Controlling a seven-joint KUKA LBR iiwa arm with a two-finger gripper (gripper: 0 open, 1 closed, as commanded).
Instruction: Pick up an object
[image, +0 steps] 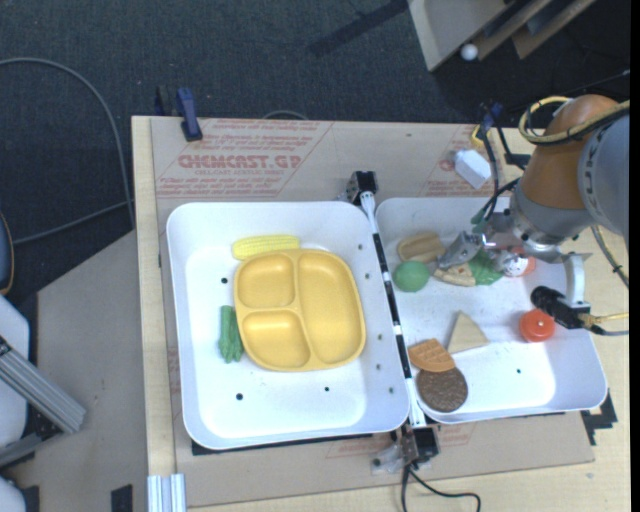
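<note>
**Pincer low in right bin, over the food pile at its back edge**

We see two white bins side by side on the counter (300, 150). The left bin (200, 400) holds a yellow three-compartment tray (298, 307), roughly centred, compartments bare. A corn cob (266, 244) lies touching the tray's far edge; a green pea pod (230, 334) lies just beside its left edge.

The right bin (560, 385) has the clutter. A green ball (410, 275) sits near the divider, with a tan bread-like piece (420, 246) just behind it. A tan wedge (465, 332) lies mid-bin. An orange-brown slice (431, 354) overlaps a dark brown round patty (442, 389) at the near-left corner. A red-orange tomato-like piece (537, 325) sits toward the right, near a black part of the arm rig.

The arm (560, 170) comes in from the right. The pincer (470, 252) is down at the back of the right bin, on a small pile of flat tan and leafy green items (480, 272). That pile is directly under or touching it; the green ball is just to its left. We can't tell whether it's open or closed, nor whether anything is gripped: too small and cluttered there.
</note>
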